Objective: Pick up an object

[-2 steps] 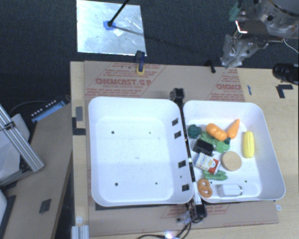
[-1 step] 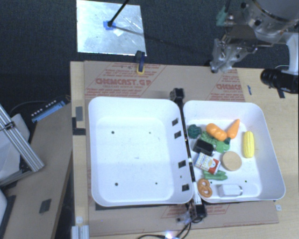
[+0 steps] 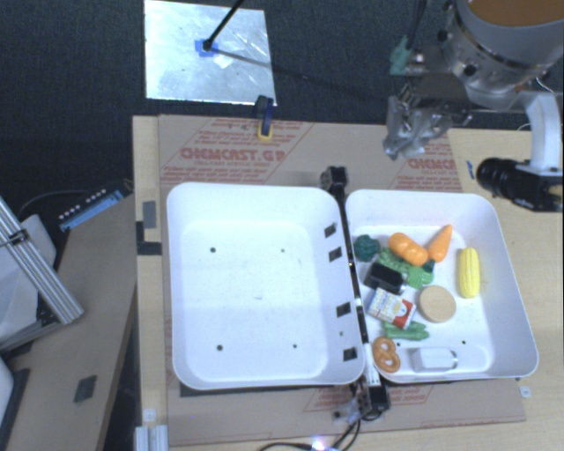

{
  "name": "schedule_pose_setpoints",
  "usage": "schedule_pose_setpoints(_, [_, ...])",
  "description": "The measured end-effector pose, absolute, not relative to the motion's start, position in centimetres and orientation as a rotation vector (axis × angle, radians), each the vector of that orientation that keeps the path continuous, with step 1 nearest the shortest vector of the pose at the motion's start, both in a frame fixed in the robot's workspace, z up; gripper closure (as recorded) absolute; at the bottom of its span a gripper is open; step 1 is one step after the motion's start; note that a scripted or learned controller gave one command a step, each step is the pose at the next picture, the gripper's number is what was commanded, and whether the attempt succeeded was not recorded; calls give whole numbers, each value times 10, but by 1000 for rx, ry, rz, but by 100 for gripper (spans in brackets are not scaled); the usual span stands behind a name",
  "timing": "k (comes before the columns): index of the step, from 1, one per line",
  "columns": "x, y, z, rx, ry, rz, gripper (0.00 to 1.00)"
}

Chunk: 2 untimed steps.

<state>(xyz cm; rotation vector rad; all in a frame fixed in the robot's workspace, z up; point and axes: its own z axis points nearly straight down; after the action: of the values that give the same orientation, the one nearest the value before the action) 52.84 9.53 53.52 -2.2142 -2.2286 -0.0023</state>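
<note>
The arm (image 3: 493, 44) is built of rounded, smooth housings in pale grey with a soft metallic sheen. An orange band (image 3: 515, 11) rings it above the wrist, its colour flat and bright against the grey. Below the band the casing narrows to a silver-grey wrist block with hard edges. A small teal-green fitting (image 3: 401, 60) juts from its side. The end effector (image 3: 407, 141) is bare grey metal, angular and darker in its recesses, and too blurred for finer detail.
</note>
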Motion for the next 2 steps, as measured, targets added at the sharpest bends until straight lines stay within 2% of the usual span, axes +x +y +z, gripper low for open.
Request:
schedule_pose_setpoints(1, [556,40,535,-2228,-2220,-2,100])
schedule_pose_setpoints(2, [545,69,535,-2216,-2228,-3,100])
